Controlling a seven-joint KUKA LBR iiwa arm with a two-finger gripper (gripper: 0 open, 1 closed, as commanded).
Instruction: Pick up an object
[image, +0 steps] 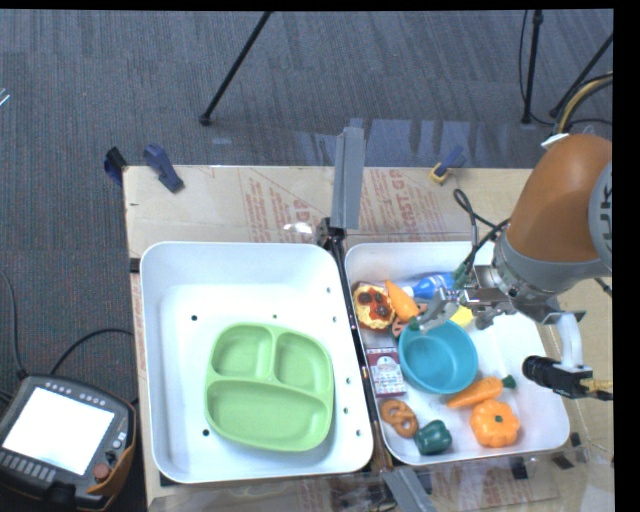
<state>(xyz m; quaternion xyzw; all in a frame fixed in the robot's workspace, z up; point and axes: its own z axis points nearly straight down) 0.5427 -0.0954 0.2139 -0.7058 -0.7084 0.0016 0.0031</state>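
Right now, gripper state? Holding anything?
Gripper: over the right bin, above the blue bowl; open or shut cannot be told, and no object is seen in it.

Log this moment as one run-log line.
arm: over right white bin | gripper: above round blue plastic bowl rim | held: nothing seen | left bin: green divided plastic plate | task: pick not yet done

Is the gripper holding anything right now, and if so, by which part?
Cannot be told. The gripper sits low over the far rim of the blue bowl in the right bin, but the view doesn't show the rim or anything else between its fingers.
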